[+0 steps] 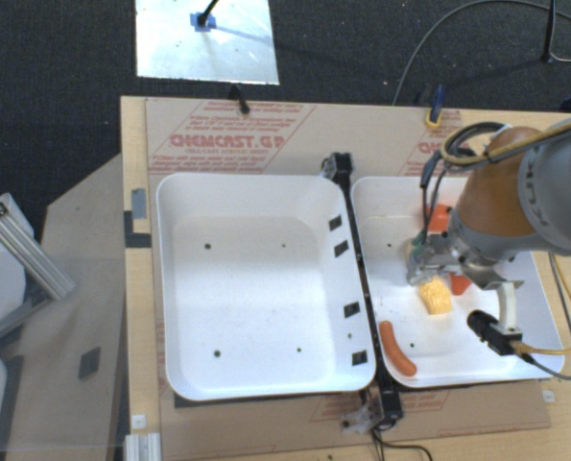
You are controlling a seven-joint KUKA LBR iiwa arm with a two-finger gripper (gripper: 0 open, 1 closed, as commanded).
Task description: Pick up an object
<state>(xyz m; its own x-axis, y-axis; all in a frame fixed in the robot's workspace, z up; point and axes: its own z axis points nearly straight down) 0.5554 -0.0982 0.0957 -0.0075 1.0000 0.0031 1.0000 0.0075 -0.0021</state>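
Dark speckled floor (45,75) — pale square sheet (206,29), tan bench board (266,128).

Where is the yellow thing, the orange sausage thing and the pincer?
yellow thing (438,298), camera view, its middle.
orange sausage thing (397,348), camera view, mid-length.
pincer (423,261), camera view, between its fingertips.

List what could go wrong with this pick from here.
1. The gripper sits at the edge of the yellow block, so it may nudge the block aside rather than grasp it.
2. Orange pieces lie partly hidden under the arm and could get knocked.
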